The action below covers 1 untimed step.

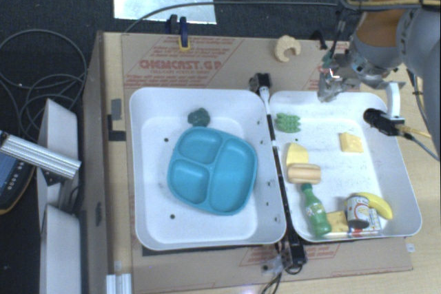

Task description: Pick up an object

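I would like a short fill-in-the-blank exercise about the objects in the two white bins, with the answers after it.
1. The blue divided plate lies in the ____ bin.
2. The green bottle lies in the ____ bin.
3. The banana is coloured ____.
4. The gripper is above the right bin's ____ edge.

Answers: left; right; yellow; far

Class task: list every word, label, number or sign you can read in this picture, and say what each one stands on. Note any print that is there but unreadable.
"CHEMCAST GP", roughly: large red letters on the brown board behind the left bin; blurred, so the reading is uncertain.
Smaller red lines above and below it on the board: too blurred to read.
Label on the can in the right bin: too small to read.
Green bottle: no legible print.
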Each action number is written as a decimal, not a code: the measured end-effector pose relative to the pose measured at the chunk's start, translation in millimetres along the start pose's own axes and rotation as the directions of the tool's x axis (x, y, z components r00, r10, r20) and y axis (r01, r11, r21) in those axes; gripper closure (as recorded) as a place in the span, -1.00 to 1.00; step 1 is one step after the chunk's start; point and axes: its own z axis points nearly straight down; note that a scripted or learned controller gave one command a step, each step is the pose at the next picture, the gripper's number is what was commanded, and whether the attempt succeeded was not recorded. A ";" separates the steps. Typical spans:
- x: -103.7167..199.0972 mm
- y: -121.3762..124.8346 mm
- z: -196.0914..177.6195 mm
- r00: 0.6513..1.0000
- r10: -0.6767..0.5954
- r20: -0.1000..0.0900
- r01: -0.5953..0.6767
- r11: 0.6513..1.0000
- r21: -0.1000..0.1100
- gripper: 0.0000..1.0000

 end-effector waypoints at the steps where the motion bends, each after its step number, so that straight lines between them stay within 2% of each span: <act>1: -0.1 1.0 -11.4 1.000 -0.003 0.001 0.003 1.000 -0.004 1.00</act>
